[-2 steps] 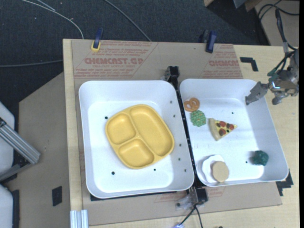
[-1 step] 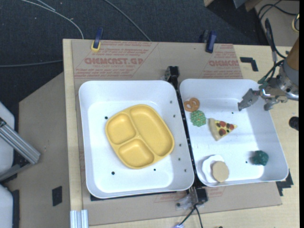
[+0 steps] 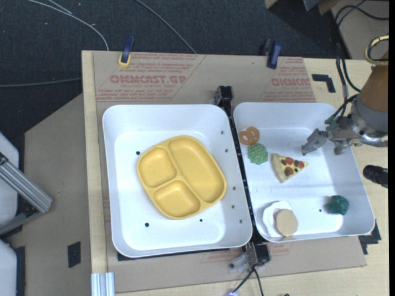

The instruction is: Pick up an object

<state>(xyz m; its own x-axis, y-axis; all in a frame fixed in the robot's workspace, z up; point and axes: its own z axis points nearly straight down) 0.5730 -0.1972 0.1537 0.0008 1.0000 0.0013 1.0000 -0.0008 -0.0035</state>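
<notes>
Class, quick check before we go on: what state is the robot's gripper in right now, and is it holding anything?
Gripper: open, holding nothing, poised over the right bin just up and right of the pizza slice.

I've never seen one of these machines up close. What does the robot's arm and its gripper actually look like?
The arm coming in from the right is a rounded grey body with an orange band above the wrist. At its end sits a small gripper of grey metal, with two thin, pointed fingers. The picture is too small to make out any markings on it.
</notes>
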